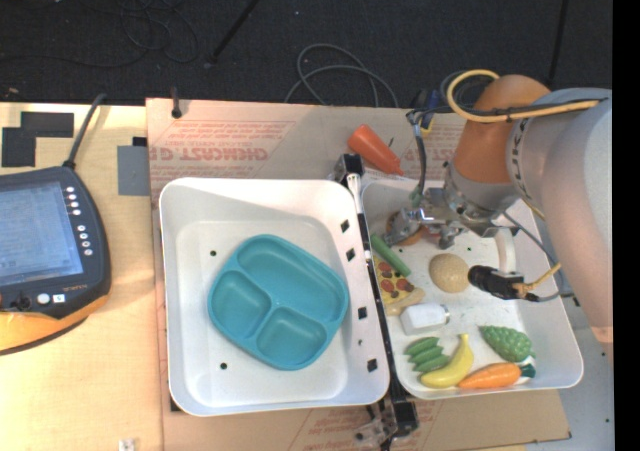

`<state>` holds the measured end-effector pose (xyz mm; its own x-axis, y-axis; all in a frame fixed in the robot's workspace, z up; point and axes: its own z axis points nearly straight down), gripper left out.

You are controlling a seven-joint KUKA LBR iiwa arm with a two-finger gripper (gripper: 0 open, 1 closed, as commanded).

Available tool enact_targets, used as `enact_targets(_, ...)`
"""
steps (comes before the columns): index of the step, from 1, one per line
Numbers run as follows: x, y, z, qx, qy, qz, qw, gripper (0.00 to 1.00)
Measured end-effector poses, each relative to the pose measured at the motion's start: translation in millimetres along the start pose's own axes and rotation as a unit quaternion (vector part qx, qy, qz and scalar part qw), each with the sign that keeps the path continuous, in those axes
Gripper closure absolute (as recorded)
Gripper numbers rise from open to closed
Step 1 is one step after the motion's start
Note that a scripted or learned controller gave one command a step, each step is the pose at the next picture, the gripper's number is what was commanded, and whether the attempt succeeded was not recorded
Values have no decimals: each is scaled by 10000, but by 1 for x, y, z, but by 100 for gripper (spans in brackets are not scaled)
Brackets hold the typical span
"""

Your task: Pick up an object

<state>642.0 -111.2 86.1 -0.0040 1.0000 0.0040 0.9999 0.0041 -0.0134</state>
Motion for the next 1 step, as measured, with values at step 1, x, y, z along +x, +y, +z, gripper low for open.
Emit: enact_targets(1,-68,-9,-72,-75,-36,36,10000,0)
